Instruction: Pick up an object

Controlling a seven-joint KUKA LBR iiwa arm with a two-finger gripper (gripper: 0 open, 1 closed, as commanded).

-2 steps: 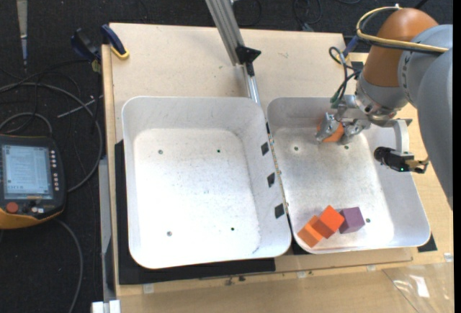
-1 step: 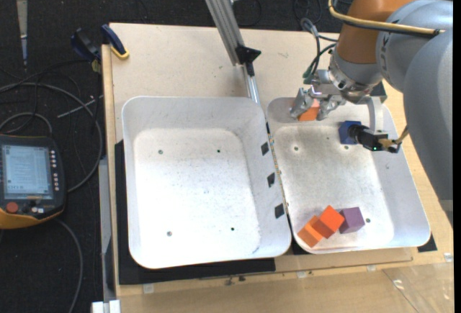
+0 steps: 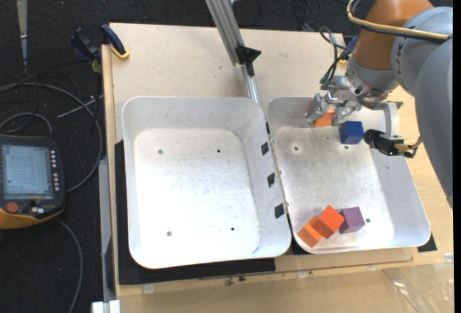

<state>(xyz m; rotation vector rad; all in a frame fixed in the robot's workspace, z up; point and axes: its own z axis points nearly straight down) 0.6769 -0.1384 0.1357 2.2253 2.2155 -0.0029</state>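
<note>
Two blocks (image 3: 325,221) lie well apart from gripper (image 3: 328,114).

Grey arm (image 3: 425,52), orange-banded above wrist, reaching in from right; gripper (image 3: 333,111) pointing down, low over far bin corner.

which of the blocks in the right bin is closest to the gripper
The small orange block at the bin's far edge, right at the gripper. The blue cube sits just beside it; the larger orange block and purple cube lie at the near edge.

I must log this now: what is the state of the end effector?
End effector: cannot be told; it sits low in the right bin, by an orange block and a blue block.
</note>
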